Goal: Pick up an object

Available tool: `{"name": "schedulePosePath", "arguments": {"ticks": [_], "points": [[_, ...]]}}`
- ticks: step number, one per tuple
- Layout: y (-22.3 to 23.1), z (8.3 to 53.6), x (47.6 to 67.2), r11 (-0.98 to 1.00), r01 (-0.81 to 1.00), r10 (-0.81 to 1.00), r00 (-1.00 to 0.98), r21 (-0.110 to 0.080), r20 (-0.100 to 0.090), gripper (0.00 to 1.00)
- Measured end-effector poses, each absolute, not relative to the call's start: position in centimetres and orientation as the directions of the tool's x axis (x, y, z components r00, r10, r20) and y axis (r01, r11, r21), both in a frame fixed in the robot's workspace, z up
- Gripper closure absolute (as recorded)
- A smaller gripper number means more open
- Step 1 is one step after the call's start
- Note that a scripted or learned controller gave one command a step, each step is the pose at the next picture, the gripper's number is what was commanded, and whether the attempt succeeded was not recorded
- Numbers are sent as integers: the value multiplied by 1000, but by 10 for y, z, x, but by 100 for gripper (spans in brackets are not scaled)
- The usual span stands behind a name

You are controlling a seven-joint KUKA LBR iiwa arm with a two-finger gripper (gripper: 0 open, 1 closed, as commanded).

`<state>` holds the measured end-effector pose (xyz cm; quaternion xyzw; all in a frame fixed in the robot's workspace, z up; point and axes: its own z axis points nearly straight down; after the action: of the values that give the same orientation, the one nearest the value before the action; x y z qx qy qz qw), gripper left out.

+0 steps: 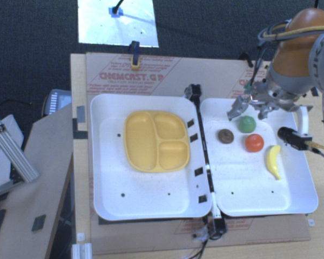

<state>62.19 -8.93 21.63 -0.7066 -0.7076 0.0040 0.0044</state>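
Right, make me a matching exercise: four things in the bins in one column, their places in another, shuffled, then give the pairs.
Things:
1. yellow divided plate
2. green ball
3. banana
4. brown round piece

Places:
A. right bin, nearest the divider between the bins
B. left bin, near its middle
C. right bin, just below the gripper
D. right bin, toward its right side, below the red ball

Pairs: 1-B, 2-C, 3-D, 4-A
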Motion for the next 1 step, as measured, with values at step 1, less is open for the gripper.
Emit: {"name": "schedulePosePath", "arguments": {"ticks": [1], "points": [[-89,224,624,3,1000,1000,-3,1,0,0]]}}
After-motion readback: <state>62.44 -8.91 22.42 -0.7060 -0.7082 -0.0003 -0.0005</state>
